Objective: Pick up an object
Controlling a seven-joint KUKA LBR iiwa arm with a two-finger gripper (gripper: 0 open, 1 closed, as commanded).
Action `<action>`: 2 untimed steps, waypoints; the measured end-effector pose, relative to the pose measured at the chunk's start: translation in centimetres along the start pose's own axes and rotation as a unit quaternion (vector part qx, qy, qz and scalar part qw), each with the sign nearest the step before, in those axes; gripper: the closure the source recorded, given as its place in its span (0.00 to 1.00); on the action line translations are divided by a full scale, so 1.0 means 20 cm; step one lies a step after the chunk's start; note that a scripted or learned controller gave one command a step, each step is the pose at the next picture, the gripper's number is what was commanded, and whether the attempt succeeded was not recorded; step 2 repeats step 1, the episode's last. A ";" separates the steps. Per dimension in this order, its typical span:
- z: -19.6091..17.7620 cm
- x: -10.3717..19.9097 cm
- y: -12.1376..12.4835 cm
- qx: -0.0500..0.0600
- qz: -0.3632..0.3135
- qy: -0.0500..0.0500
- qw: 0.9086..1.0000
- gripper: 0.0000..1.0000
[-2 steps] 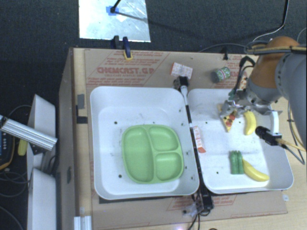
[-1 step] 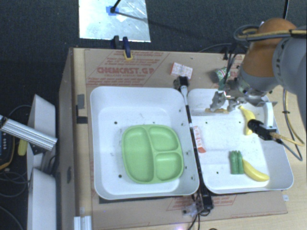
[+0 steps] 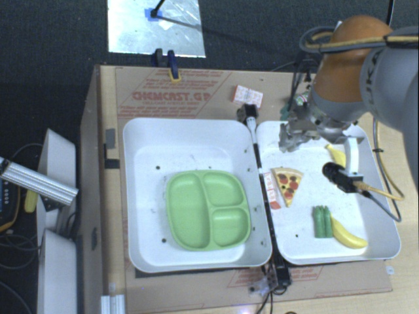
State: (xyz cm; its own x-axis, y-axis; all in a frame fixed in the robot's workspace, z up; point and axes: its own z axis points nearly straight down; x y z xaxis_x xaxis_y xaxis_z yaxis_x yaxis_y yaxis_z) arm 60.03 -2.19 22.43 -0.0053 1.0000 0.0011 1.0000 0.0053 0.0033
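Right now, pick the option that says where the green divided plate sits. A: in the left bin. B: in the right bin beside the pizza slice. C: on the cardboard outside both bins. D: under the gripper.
A: the green divided plate lies flat in the left bin, while the pizza slice lies in the right bin.

Beneath my reach a brown cardboard sheet (image 3: 171, 91) with red lettering covers the bench under the two white bins. A blue clamp (image 3: 171, 61) grips its far edge, and beyond that a shiny metal plate (image 3: 156, 17) lies on the dark carpet (image 3: 46, 51). A small white and red label (image 3: 247, 95) sits on the cardboard near the far end of the bins' shared wall. At the left lies a silver metal bar (image 3: 38, 180).
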 end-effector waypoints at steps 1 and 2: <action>0.22 -0.45 -0.39 0.002 0.003 -0.001 1.000 1.00; 0.22 -0.45 -0.39 0.002 0.003 -0.001 1.000 1.00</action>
